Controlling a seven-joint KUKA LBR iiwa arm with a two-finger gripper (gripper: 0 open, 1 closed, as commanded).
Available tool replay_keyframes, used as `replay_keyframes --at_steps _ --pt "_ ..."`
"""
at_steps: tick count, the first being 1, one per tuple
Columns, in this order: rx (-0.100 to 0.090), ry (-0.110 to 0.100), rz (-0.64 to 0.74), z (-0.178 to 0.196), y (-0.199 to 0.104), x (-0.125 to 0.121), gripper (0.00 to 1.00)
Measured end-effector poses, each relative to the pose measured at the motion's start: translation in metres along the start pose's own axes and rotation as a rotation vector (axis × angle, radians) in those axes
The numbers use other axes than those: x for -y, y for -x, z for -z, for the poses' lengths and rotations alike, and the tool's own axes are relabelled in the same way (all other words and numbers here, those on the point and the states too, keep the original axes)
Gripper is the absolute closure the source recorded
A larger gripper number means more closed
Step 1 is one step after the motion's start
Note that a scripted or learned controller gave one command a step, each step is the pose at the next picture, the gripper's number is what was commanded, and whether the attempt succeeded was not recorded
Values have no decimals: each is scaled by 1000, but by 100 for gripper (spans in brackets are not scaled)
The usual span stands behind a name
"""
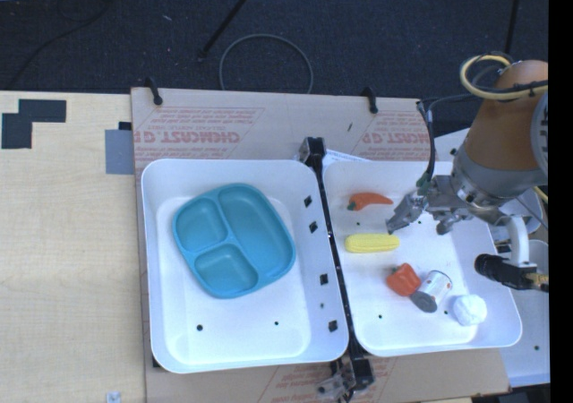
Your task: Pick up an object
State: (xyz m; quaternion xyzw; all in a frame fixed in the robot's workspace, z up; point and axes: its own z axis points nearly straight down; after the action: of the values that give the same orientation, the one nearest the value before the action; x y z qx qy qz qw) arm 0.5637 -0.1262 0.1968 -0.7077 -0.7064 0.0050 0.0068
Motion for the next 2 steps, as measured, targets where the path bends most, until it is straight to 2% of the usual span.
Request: replay_keyframes --at_steps 1,2 --pt "1 13 2 8 0 -3 0" --pt "1 10 2 -51 6 -8 0"
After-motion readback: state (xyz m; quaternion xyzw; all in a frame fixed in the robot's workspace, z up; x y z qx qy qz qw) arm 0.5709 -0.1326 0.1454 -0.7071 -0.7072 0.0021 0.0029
